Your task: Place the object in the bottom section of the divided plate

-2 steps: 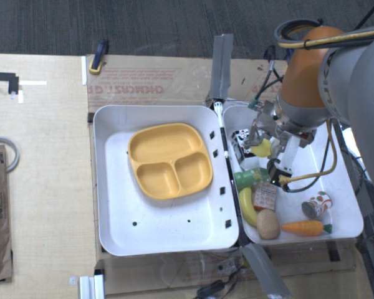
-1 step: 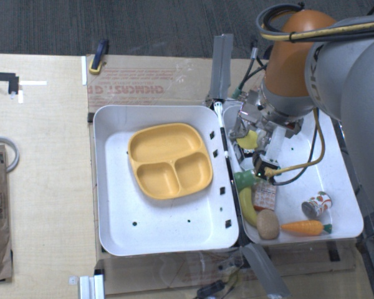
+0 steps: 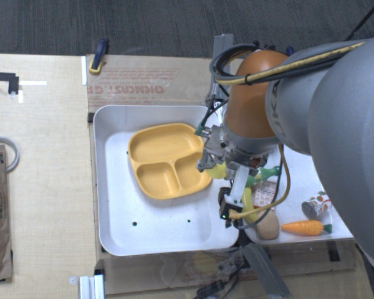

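A yellow divided plate (image 3: 167, 159) lies in the left white bin (image 3: 112, 185), with one large section at the top and two smaller ones below. My gripper (image 3: 210, 162) hangs over the plate's right edge, at the wall between the two bins. Right under it shows a small yellow-green object (image 3: 217, 170), partly hidden by the wrist. I cannot tell whether the object is held or simply lying there.
In the right bin (image 3: 299, 179) lie an orange toy carrot (image 3: 304, 228), a tan potato-like piece (image 3: 268, 225), a green item (image 3: 269, 172), a printed packet (image 3: 263, 194) and a small patterned can (image 3: 316, 205). The arm covers most of that bin.
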`<move>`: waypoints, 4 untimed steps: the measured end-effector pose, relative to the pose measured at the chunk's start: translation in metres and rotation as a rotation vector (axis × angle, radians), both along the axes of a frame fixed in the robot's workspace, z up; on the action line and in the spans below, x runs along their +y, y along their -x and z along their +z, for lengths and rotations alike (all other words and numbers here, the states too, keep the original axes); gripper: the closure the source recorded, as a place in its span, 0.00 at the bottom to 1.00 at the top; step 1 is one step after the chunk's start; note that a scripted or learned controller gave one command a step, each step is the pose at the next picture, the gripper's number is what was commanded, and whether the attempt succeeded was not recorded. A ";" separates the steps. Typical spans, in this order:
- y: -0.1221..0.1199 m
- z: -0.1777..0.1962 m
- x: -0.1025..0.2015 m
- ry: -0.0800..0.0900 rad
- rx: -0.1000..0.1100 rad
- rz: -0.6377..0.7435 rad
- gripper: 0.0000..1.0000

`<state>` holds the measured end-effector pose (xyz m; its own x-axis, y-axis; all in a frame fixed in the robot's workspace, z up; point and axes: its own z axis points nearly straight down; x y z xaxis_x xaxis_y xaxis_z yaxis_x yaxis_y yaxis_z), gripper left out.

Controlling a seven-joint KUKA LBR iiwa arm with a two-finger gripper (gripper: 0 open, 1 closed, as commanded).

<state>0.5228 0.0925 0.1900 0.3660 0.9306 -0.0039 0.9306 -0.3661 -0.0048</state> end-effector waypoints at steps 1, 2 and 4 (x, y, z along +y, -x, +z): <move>0.000 0.000 0.000 0.000 0.000 -0.001 0.00; -0.028 0.038 0.074 0.000 -0.003 0.261 0.00; 0.008 0.149 0.133 0.002 -0.002 0.182 0.00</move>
